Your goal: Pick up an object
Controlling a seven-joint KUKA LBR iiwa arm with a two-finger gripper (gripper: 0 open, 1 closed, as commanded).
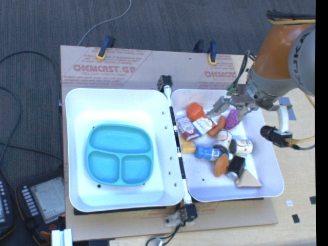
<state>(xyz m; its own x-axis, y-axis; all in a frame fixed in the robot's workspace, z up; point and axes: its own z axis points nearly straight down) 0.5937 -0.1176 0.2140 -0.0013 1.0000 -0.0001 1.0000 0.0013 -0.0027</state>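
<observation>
Where toys (218,142) crowd, gripper (229,105) overhead.

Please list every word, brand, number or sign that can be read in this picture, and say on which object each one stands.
"CHEMCAST GP", red print on the brown protective sheet under the two white bins, at its far left.
"CHEMCAST", the same red print at the far right, partly cut off by the arm.
The small red and white packet in the right white bin bears print too small to read.
</observation>
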